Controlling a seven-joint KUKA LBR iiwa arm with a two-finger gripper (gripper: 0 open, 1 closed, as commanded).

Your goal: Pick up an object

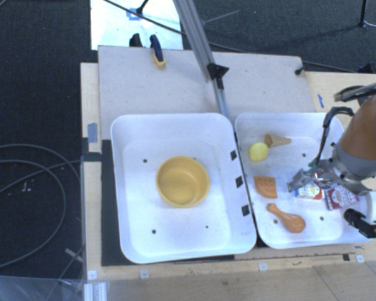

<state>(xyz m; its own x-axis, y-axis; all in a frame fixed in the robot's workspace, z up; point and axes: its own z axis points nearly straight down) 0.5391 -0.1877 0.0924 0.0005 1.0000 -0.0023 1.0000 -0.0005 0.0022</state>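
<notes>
Over the right-hand white bin (269,237), we see the grey arm with its orange band (366,133) reaching in from the right, its pincer (304,182) lowered beside a small packet with red and white print (311,192). We cannot tell whether the pincer is open or closed, nor whether it has hold of anything.

A second red and white packet (339,198) lies just right of the first, near the bin's right wall and partly under the wrist. An orange wedge-shaped piece (266,186) sits left of the pincer, a little apart. Toward the bin's near edge lies an orange drumstick-shaped toy (287,219), with bare floor between it and the rim. Farther back, a small yellow ball (258,151) rests close to the left wall, and just beside it to the right a tan cone-shaped piece (277,141). The back right corner of this bin offers the widest bare patch.

We find the left bin (131,231) holding a yellow bowl (182,180) upright near its middle, well away from all four walls.

Both bins sit side by side on the counter (257,80), their inner rims touching. A metal pole (197,33) slants across the board behind them, and a yellow and blue clamp (156,50) grips the far edge.
</notes>
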